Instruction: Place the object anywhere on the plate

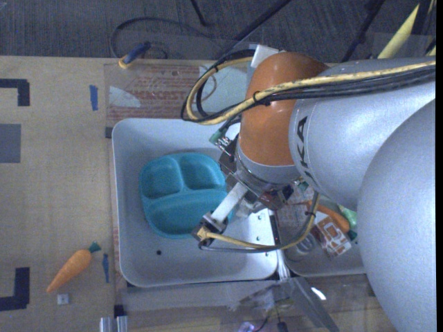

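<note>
The hand [208, 231] hangs at the lower right rim of the smooth teal three-compartment plate [181, 191]; its grip state cannot be told. A tapered orange carrot [69, 269] lies well left of the plate, on the tabletop [48, 178].

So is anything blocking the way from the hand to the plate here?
Nothing visible does. The hand sits right at the teal plate's near rim inside the left bin. Whether it holds anything cannot be told.

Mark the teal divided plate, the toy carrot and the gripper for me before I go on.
teal divided plate [181, 192]: camera view, on the ridge between its compartments.
toy carrot [69, 268]: camera view, mid orange body, lying on the bench left of the bin.
gripper [206, 232]: camera view, at its tip by the plate's lower right edge.
</note>
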{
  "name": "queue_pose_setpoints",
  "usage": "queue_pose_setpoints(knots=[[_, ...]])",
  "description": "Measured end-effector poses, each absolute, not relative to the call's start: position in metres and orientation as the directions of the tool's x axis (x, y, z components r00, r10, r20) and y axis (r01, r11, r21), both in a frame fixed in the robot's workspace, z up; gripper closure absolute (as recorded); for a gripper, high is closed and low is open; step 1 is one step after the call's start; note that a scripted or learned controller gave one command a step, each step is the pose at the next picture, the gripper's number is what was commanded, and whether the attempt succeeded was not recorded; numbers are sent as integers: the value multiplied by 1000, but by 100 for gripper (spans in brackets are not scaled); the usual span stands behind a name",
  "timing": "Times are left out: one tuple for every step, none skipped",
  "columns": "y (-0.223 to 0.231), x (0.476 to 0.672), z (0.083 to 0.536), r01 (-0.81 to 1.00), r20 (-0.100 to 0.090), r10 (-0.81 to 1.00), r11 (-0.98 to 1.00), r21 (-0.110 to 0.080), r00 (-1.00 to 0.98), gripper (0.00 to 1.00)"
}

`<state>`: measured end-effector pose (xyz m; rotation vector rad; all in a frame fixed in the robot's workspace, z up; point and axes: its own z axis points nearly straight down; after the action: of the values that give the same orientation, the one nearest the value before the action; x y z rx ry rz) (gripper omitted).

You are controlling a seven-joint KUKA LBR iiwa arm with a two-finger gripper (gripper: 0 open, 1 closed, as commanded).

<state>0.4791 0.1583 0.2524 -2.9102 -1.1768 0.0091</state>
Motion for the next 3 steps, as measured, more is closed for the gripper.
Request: queue_pose_setpoints(knots=[[208, 479, 241, 707, -1, 707, -707, -1, 707, 100], [179, 479, 224, 698, -4, 698, -716, -3, 716, 100], [138, 479, 331, 747, -2, 747, -665, -1, 665, 100]])
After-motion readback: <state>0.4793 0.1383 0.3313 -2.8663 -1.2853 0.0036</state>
